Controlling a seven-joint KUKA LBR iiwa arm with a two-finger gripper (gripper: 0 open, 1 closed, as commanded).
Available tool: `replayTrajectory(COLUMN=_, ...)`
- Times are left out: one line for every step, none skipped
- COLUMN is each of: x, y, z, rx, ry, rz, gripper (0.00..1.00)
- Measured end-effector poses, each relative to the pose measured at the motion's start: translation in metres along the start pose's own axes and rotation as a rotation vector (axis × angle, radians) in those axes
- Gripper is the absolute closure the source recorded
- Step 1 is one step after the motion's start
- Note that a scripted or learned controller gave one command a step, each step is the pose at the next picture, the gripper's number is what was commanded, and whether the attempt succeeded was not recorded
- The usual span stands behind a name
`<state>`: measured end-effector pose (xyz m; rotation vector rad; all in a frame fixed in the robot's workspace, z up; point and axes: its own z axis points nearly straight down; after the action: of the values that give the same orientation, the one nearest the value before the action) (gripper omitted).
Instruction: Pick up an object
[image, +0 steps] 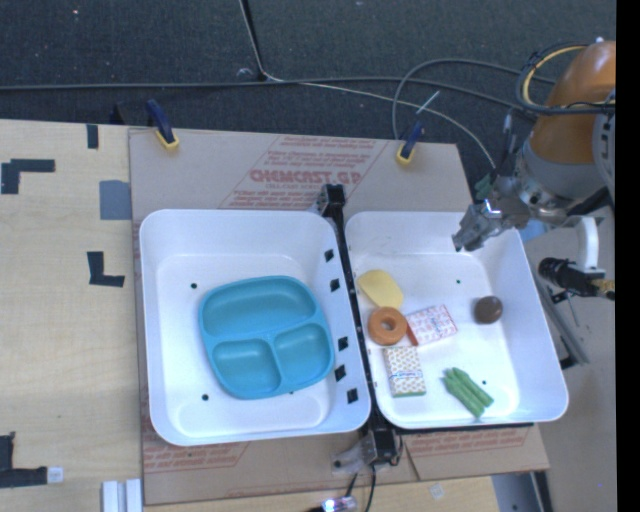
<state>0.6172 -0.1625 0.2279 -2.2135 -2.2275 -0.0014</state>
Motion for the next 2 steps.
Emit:
replayTrajectory(x=0.052, y=-0.01, z=0.012, rx=0.002, ry=-0.001, rz=0.002, gripper=1.0)
replayTrajectory(x=0.106, y=-0.018, z=0.022, rx=0.003, ry=0.0, rz=0.001, gripper=1.0)
